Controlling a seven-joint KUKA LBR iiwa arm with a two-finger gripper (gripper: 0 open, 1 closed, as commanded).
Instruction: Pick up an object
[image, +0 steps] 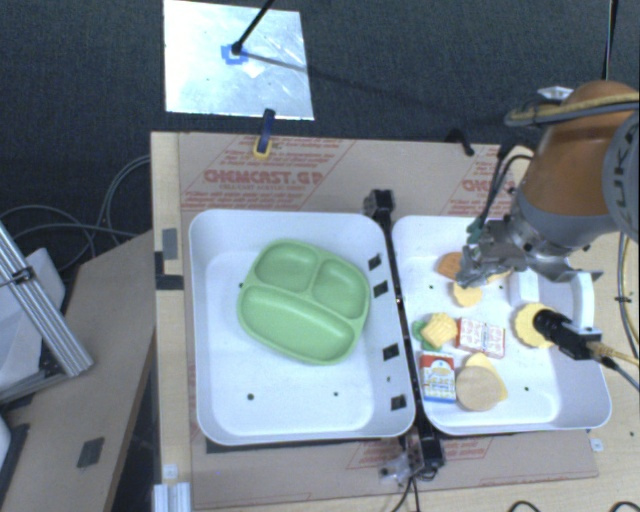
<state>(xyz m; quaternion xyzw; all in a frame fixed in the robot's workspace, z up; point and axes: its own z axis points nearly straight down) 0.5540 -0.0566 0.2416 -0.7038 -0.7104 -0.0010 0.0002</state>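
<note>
Plate (303, 300), green and divided, fills my left bin (215, 330). Right of the plate, toy foods scatter my right bin (590, 400). My claw (475, 268) hovers over a yellow piece (466, 295); I cannot tell its finger state. I should descend straight, centred.

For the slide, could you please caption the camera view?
Gripper low over small items in the right bin; green tray in the left bin.
</note>
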